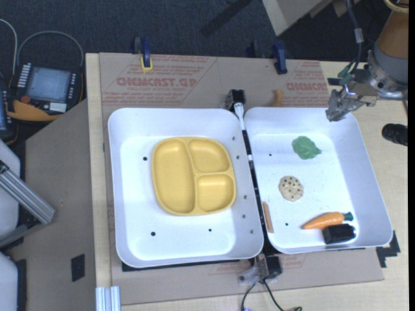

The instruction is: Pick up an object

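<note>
Two shallow white bins sit side by side on the bench: the left bin [130,238] carries a yellow divided plate [193,174], and the right bin [369,180] holds the small objects. The arm [392,50] enters from the upper right, its wrist angled down and leftward so that the gripper [338,112] hangs over the right bin's far right corner, touching nothing; whether its fingers are apart or together cannot be told. Nearest below and slightly left of the fingertips lies a green leafy piece [305,148]. Further below is a cookie [291,188], then an orange carrot [325,220] lying just beside a small black block [339,234] at the near edge.
</note>
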Action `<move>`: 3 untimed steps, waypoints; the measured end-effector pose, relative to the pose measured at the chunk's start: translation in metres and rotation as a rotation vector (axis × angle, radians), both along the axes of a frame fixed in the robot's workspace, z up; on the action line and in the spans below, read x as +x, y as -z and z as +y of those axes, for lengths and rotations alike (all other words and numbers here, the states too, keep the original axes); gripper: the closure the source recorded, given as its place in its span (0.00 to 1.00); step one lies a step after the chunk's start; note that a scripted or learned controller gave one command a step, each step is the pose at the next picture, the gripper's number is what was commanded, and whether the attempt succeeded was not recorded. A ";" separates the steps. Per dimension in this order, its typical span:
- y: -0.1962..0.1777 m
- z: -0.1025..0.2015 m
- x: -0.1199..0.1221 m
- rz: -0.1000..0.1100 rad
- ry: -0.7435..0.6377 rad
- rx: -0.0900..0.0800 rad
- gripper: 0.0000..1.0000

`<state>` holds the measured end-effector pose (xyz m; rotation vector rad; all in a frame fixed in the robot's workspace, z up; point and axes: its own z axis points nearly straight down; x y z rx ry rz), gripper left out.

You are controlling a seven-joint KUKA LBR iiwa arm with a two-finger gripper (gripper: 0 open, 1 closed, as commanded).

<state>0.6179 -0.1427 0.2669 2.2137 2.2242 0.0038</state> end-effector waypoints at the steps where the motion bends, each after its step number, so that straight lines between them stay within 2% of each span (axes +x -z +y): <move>1: -0.003 0.054 0.002 0.004 0.000 0.001 1.00; 3: 0.031 0.161 0.019 0.008 -0.001 0.002 1.00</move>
